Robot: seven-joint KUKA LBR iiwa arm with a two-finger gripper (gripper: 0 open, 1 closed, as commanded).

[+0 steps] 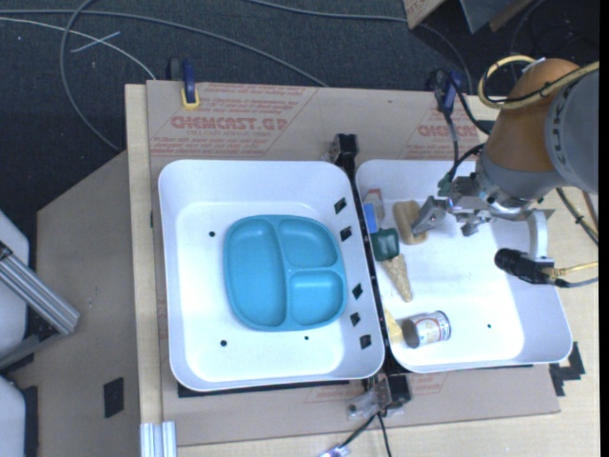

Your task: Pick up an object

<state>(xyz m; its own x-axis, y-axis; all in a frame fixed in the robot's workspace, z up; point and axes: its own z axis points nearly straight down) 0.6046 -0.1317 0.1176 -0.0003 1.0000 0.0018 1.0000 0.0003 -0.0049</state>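
My gripper point(447, 222) hangs over the back of the right bin point(533, 341), below the arm's orange band point(528, 112). Its fingers stand apart and only white bin floor shows between them, so it is open. The left finger sits just right of a tan wedge point(409, 219), touching or nearly so. Along the bin's left side lie a blue-and-white stick point(369, 209), a teal block point(385, 245) and a tan cone point(400, 277). A small can point(429, 328) lies on its side near the front, with a yellow piece point(391, 325) beside it.
The left bin point(186, 284) holds a blue divided plate point(284, 271). A black divider rail point(360, 255) runs between the bins. A black fitting with a cable point(521, 264) sticks out over the right bin's right part. Bare floor lies in that bin's middle and front right.
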